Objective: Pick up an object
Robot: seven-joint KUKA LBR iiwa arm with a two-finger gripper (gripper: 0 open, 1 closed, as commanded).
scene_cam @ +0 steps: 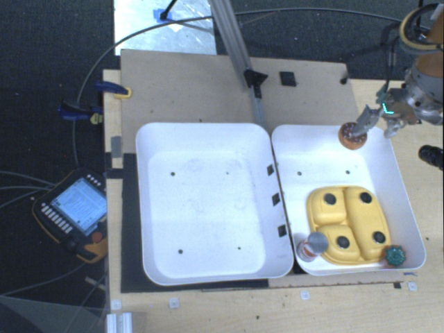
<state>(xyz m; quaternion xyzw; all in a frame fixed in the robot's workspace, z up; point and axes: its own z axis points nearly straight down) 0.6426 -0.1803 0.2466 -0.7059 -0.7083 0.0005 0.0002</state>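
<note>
Bins sit side by side on the counter (201, 89), which is a tan board. Going from the left: off the board, on the dark floor, lies a handheld control pad (75, 210) with a lit blue screen and an orange rim, its cables trailing around it. At the board's left edge sit two clamps (111, 89), blue and yellow. The left bin (149, 144) is white and shallow, with nothing but small dark dots on its floor. A grey pole (232, 37) slants down from the top and ends just above the seam between the two bins, next to a small black square (288, 79) on the board.

The right bin (291, 151) holds several things. A large yellow moulded toy (350, 222) with four dark holes fills its lower half. Touching the toy's lower left corner is a small grey round cap (316, 242) on a pale piece. At the toy's lower right corner, against the bin wall, lies a small teal ball (395, 256). In the upper right corner, well apart from the toy, sits a small brown round thing (352, 138).

The arm comes in from the right, and its pincer (365, 122) hangs just over that brown thing. Whether the pincer is parted or closed, or has hold of anything, I cannot tell.
</note>
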